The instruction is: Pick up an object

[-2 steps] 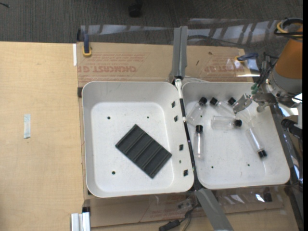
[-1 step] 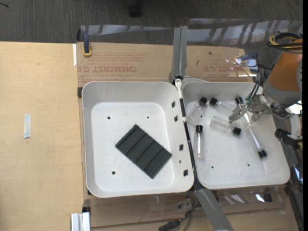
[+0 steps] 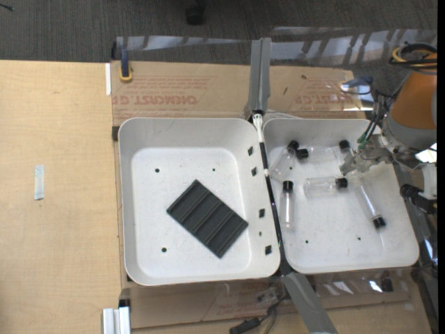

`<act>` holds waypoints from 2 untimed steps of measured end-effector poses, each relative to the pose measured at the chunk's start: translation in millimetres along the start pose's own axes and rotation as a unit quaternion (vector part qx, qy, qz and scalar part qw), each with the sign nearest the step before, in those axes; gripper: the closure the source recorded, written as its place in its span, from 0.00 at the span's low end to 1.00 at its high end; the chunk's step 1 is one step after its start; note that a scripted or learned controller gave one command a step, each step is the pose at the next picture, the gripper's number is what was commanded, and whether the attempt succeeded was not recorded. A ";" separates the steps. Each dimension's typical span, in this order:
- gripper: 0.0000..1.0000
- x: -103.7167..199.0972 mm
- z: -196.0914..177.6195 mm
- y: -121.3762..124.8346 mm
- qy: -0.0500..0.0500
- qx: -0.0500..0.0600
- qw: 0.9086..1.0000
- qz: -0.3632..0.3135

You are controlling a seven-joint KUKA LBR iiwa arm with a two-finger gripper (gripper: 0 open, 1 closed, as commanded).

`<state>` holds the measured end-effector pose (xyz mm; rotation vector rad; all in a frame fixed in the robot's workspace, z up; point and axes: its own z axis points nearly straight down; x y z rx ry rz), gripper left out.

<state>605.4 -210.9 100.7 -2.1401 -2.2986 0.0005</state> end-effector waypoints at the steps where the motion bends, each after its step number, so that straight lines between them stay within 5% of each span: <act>1: 1.00 44.4 -94.6 13.7 -0.001 0.000 1.000 -0.004; 2: 1.00 90.5 -124.0 45.2 -0.001 0.000 1.000 0.007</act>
